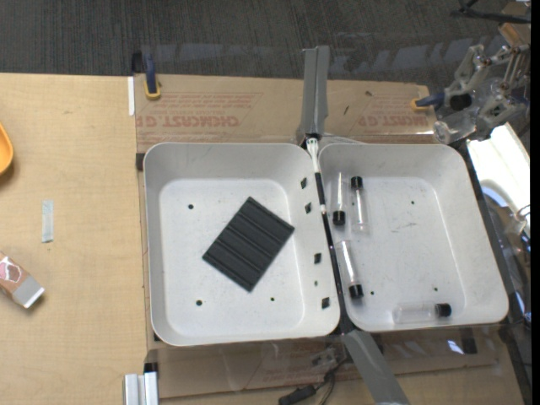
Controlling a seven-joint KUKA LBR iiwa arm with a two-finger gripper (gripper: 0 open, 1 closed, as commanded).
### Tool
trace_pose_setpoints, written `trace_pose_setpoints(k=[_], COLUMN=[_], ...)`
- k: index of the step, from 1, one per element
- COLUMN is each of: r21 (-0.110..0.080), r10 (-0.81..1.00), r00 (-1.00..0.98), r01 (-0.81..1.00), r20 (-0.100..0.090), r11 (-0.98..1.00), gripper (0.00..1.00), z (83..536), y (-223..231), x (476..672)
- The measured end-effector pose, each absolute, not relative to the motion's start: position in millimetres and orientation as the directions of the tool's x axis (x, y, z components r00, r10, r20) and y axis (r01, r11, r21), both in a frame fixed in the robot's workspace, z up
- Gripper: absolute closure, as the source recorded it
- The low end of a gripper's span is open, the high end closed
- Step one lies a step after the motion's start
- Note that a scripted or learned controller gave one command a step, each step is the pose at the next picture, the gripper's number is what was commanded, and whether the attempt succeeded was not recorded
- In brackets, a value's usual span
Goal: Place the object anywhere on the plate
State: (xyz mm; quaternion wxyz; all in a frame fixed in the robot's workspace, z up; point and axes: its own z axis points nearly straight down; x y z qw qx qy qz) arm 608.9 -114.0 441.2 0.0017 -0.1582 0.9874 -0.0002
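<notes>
Across a brown cardboard-covered bench [76,142] we see two shallow white plastic bins with rounded corners. The left bin [160,251] holds a flat, dark, ribbed rectangular plate [249,244], lying diagonally near its middle. The right bin [472,226] holds clear cylindrical tubes with black caps [359,202], well apart from the plate, while the metallic gripper [477,91] sits beyond that bin's far right corner; we cannot tell its state.
</notes>
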Motion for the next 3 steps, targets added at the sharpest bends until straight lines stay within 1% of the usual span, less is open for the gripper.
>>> trace_pose_setpoints(k=[1,2,3], r21=[-0.002,-0.001,-0.002], r10=[-0.436,-0.583,-0.667], r00=[-0.900,-0.812,-0.745], r01=[-0.436,-0.583,-0.667], r20=[-0.004,-0.004,-0.004], r11=[0.900,0.812,0.745], gripper=[1.00,1.00,1.00], z=[441.7,441.1,441.3], y=[-154.0,-180.4,-203.5], x=[604.8,619.5,612.1])
